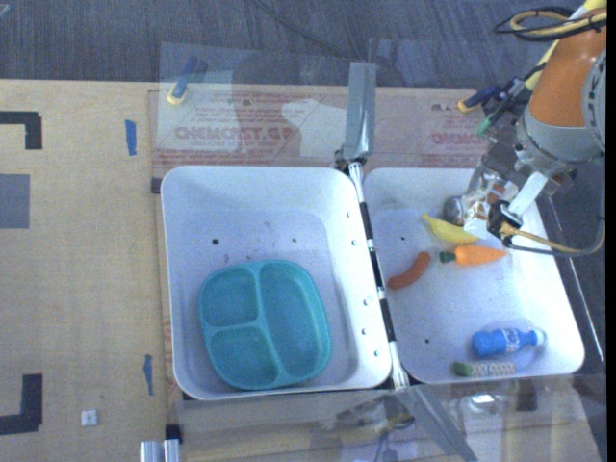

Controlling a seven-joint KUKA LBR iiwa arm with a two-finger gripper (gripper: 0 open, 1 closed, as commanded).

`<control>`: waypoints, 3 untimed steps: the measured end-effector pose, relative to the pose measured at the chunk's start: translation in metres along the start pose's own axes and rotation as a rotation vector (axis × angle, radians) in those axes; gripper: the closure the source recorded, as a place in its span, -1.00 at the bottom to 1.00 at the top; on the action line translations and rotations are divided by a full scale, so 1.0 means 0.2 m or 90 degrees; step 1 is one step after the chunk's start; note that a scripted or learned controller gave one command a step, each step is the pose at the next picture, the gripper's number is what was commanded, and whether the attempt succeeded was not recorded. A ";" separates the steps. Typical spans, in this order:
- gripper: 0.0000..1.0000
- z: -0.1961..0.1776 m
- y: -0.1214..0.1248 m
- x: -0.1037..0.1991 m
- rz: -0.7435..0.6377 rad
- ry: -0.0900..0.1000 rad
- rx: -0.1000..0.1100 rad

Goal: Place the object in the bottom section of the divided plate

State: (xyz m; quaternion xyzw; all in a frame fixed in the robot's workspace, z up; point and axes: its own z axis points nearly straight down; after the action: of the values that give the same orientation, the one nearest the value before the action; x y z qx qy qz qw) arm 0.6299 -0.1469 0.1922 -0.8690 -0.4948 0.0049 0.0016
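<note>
Yellow plastic banana (446,227) and orange carrot (475,254) are crowding at seven o'clock of the hovering gripper (478,203), risking a wrong pick; its state I cannot tell.

I see the divided plate (265,325), teal and rounded, lying flat in the near part of the left bin (192,200). Its three sections hold nothing. Which object is meant I cannot tell. In the right bin (549,354) lie a yellow banana (445,227) and an orange carrot (474,255) close together at the far side, a reddish sausage-shaped piece (411,270) near the bin's left wall, and a blue bottle (504,341) on its side at the near edge.
</note>
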 end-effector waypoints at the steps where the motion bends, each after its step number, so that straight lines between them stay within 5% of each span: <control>1: 1.00 0.08 0.17 0.10 -0.075 0.002 -0.004; 2: 1.00 -0.04 0.00 0.31 0.000 0.003 -0.002; 3: 1.00 -0.08 0.00 0.32 0.000 0.001 -0.001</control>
State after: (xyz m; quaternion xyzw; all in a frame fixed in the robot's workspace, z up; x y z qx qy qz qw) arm 0.6624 -0.0926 0.2069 -0.8689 -0.4950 0.0038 0.0013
